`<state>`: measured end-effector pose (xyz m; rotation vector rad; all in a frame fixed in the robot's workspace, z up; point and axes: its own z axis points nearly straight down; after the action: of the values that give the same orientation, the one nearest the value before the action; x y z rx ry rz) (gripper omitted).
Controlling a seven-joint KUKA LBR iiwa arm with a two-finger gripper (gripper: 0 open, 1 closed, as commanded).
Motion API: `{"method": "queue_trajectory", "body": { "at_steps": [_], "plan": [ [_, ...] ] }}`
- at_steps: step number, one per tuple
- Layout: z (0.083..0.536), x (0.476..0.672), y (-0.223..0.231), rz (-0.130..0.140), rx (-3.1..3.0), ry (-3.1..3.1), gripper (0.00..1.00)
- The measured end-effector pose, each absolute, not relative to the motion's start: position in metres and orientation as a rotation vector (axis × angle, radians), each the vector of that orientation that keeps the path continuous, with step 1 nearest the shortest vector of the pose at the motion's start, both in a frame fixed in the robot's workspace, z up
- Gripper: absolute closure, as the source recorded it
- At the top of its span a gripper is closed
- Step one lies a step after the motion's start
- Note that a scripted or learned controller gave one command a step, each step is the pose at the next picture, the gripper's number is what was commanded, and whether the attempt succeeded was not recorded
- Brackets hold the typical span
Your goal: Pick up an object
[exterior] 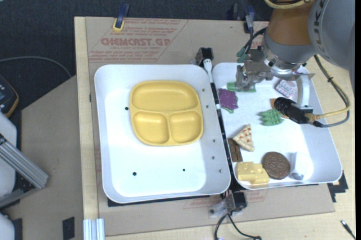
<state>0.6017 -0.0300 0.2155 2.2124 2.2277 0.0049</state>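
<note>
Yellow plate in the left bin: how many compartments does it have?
3. The yellow plate has one wide compartment on its far side and two smaller ones on its near side: a left compartment and a right compartment, as the view shows them. None seems hidden.
</note>
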Motion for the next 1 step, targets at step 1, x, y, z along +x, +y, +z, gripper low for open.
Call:
{"method": "queue_trajectory", "body": {
  "at_steps": [1],
  "plan": [
    [0.2351,0.6085,-0.0046,0.006,2.215,2.223,1.00]
  ]
}}
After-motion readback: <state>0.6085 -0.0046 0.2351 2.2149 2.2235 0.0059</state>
